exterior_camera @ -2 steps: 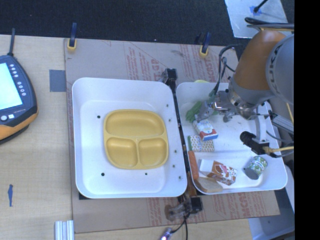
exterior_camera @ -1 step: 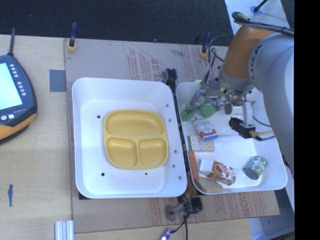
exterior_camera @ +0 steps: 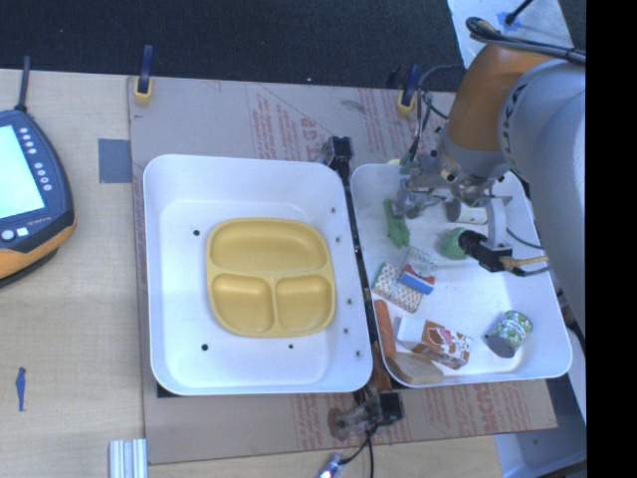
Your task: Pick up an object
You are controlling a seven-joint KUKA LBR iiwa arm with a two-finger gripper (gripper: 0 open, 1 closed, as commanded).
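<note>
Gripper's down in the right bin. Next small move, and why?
Probably a short descent onto the green piece. The gripper sits just above it at the back of the right bin, and nothing shows between it and the piece. Neighbours like the green lump and the can lie apart, so the approach looks uncluttered.

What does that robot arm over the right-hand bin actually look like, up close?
The arm is a thick, rounded grey tube with a broad orange band above the wrist. Below the band sits a narrower grey metal end effector with small dark fittings. Thin dark cables loop beside the wrist.
</note>
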